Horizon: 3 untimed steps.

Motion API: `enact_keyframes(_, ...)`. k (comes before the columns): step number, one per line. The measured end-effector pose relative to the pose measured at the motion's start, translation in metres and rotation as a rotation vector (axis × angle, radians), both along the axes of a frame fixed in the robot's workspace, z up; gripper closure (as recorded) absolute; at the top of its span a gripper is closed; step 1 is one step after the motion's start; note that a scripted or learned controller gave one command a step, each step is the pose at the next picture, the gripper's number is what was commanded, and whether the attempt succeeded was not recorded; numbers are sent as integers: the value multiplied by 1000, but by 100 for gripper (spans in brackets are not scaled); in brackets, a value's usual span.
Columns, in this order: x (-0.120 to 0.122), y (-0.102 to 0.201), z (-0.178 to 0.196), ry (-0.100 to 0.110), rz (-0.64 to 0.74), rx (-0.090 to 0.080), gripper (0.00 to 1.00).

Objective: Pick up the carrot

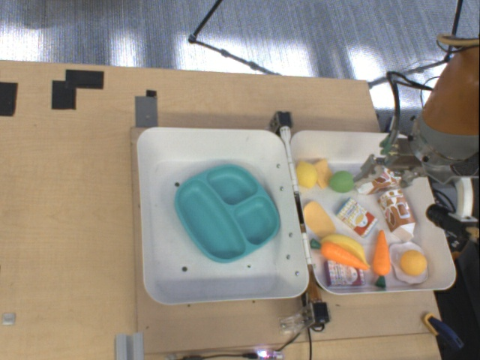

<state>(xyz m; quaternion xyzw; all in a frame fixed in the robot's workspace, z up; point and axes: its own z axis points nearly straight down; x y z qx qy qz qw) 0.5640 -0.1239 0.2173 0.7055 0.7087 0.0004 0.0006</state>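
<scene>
I am seeing the arm reaching in from the right, its gripper hanging over the far edge of the right bin; I cannot tell how its fingers are standing. Two carrots are lying in that bin; one carrot is sitting near the front wall, just beside a banana; the other carrot is lying upright next to an orange. A teal divided plate is resting in the left bin; nothing is showing between the fingers.
</scene>
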Motion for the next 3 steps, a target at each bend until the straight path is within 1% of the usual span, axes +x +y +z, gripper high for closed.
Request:
enact_keyframes(1,-60,17,-41,-1,360,-1,0)
enact_keyframes(2,-77,-51,-94,0,649,-1,0)
enact_keyframes(3,-63,-11,-118,-16,542,-12,0)
